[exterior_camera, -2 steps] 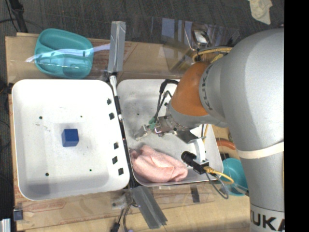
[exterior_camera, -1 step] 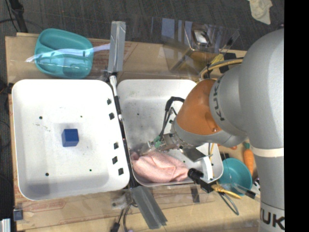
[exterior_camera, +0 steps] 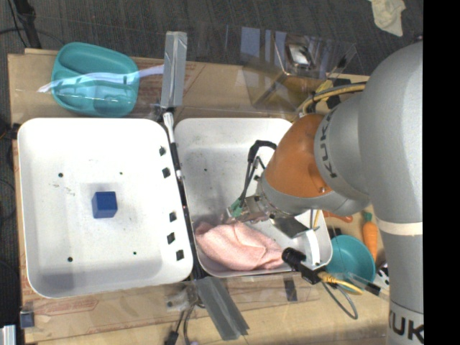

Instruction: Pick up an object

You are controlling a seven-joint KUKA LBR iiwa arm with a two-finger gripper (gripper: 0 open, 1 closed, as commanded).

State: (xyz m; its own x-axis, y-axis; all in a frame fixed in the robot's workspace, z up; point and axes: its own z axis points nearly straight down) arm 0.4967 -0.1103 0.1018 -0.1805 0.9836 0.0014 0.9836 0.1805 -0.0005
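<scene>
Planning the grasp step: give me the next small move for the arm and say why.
Probably a short descent straight down onto the pink cloth. The gripper sits in the right bin just above the cloth's upper edge, and the view shows nothing between its fingers. The blue cube lies off in the left bin, so the cloth is the nearer target.

soft pink cloth (exterior_camera: 237, 246), glossy white plastic bins (exterior_camera: 43, 192)
</scene>
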